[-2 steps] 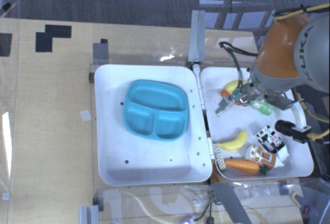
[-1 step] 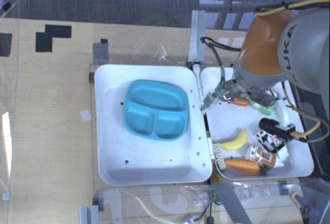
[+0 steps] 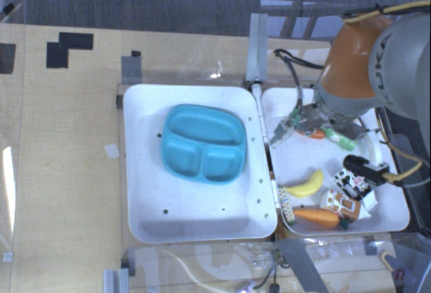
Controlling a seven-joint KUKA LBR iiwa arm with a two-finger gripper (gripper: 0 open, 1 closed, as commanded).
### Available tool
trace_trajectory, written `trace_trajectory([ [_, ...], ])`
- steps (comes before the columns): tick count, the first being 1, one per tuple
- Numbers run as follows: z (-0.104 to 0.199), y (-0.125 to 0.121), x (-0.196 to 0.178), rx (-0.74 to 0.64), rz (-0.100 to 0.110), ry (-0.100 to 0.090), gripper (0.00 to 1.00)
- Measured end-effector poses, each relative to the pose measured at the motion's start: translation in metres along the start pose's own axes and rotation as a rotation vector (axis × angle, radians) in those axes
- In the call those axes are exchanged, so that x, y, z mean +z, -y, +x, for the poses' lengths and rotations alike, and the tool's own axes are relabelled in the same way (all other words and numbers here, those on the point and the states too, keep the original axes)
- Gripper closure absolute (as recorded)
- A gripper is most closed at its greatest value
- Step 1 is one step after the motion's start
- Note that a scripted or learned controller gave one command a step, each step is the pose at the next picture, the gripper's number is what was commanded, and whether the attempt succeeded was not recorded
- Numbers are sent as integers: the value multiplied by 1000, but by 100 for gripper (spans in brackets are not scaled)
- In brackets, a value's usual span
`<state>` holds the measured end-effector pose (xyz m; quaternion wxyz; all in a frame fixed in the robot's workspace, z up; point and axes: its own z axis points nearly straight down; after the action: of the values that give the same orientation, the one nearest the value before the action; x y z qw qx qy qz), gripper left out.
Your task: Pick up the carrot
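The jaws (image 3: 296, 124), state unreadable here, are hovering over the right bin (image 3: 397, 217); the carrot (image 3: 316, 217) is lying at its front edge, probably rigid, light, best pinched mid-body.

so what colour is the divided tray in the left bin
Light blue divided tray, shown best in the camera view.

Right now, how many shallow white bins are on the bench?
2. The left shallow white bin holds a blue divided plastic tray; the right shallow white bin holds the orange carrot, partly under the arm.
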<state>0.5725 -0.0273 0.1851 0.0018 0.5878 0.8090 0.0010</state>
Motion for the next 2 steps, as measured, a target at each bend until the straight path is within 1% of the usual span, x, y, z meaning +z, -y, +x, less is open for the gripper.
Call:
trace_trajectory([
  [1, -50, 42, -33, -58, -3, 3, 0],
  [2, -50, 42, -33, -59, -2, 2, 0],
])
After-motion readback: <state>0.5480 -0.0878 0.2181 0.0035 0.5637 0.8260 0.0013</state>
